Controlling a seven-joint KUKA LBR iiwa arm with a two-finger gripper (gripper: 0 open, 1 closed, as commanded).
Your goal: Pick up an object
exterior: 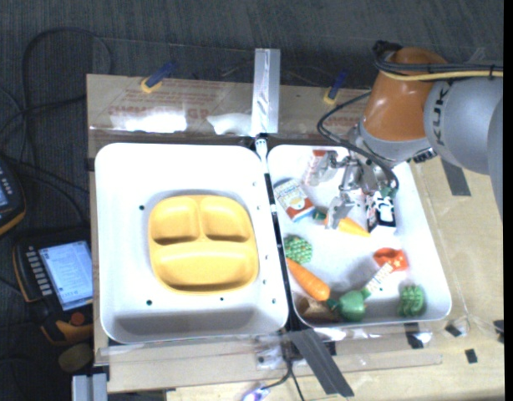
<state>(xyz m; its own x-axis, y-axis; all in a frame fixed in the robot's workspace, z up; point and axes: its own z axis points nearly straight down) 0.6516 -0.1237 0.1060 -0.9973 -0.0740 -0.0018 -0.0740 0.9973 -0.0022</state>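
Currently, gripper (347, 192): low in right bin (432, 249), finger state cannot be told.
Left bin (114, 224): yellow tray (203, 242).

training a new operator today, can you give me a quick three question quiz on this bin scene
1. True or false: the yellow tray lies in the left bin.
2. Which bin is the gripper above? A) left B) right
3. Fill in: the orange carrot lies near the right bin's ____ wall, beside the divider.

Key: 1 true. 2 B; it hangs among the small toys at the far end. 3 left.
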